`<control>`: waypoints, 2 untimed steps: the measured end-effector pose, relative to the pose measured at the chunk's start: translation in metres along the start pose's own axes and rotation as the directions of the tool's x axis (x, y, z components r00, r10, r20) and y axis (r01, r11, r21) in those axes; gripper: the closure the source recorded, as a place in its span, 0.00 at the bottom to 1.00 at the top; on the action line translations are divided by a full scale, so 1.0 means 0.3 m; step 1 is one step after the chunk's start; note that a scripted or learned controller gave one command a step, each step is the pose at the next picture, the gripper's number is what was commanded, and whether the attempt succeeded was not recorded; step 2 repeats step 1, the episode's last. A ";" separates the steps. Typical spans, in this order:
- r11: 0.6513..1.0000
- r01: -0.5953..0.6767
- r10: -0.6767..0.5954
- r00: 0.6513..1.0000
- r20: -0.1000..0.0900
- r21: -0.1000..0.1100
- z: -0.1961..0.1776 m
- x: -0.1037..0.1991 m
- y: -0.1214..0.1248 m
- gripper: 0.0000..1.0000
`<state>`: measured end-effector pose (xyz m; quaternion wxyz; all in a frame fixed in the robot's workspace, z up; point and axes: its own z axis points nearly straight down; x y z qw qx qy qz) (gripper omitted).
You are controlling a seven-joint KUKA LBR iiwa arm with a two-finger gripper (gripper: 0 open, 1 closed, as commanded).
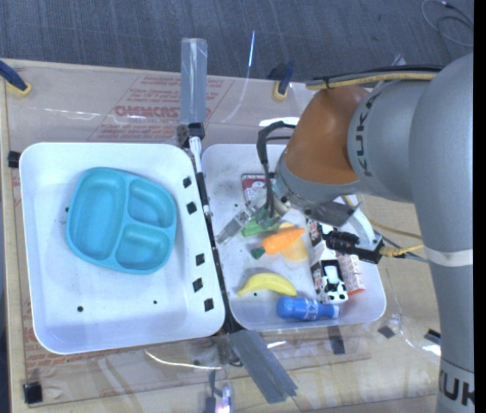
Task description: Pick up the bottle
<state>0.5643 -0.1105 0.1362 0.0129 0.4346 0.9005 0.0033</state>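
Note:
The bottle is blue and lies on its side at the front edge of the right bin. My gripper reaches down in the middle of that bin, well behind the bottle and to its left. It hangs just above a small green item and an orange toy. The grey arm and its orange band cover the bin's back right part.
A yellow banana lies just left of the bottle, and a black-and-white box with a red item beside it lies just behind it. The left bin holds a blue divided plate. A grey post stands behind the bins.

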 end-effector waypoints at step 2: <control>0.998 0.061 -0.061 0.998 -0.022 0.016 -0.049 -0.041 0.036 0.00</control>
